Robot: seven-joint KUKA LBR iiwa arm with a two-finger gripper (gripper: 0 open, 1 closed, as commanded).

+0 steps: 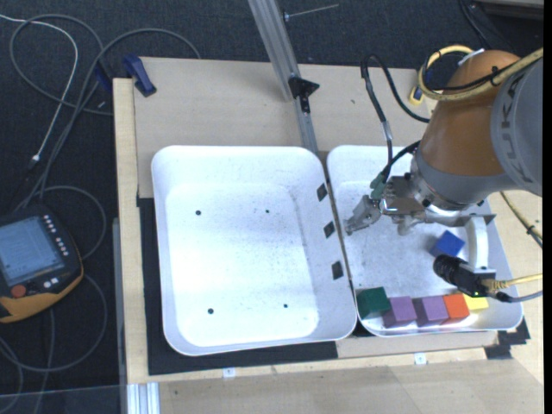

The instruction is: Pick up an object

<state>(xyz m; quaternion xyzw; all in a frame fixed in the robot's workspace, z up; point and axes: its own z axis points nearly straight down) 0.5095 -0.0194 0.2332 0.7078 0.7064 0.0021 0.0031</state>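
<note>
My gripper (379,223) hangs over the left half of the right bin (379,257), its fingers spread apart with nothing between them: it is open. A blue block (448,245) lies to the gripper's right, partly under the arm's wrist. Along the bin's front wall runs a row of blocks: green (373,301), purple (401,310), lilac (429,309), orange (455,305) and a bit of yellow (479,301). The gripper touches none of them.
The left bin (172,231) is beside it, with clips on the shared wall (332,228). A metal pole (276,41) slants in from the top. A black connector and cable (457,272) hang from the arm above the orange block.
</note>
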